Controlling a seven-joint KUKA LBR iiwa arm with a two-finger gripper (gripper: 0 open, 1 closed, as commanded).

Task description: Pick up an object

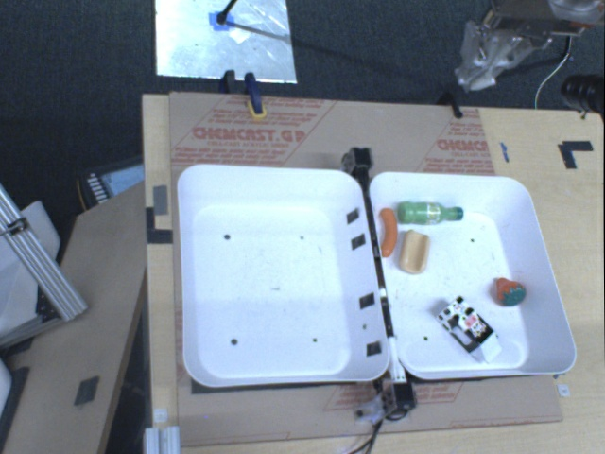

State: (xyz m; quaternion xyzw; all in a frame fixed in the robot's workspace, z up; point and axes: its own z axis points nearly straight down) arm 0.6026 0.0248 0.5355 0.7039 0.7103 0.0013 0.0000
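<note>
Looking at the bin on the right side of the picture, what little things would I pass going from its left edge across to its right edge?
Orange carrot-like stick → tan bread-like piece → black-and-white patterned box → red and teal round toy. The green bottle lies sideways across several of these, so it has no single place in the order.

L bin (274, 282) floor bare, open access; R bin (539, 253) crowded w/ bottle (428, 213), carrot (388, 232), block (413, 252)

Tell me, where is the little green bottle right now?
The green bottle lies on its side near the far edge of the right-hand bin, just above the tan block and beside the top end of the orange carrot-like stick.
</note>
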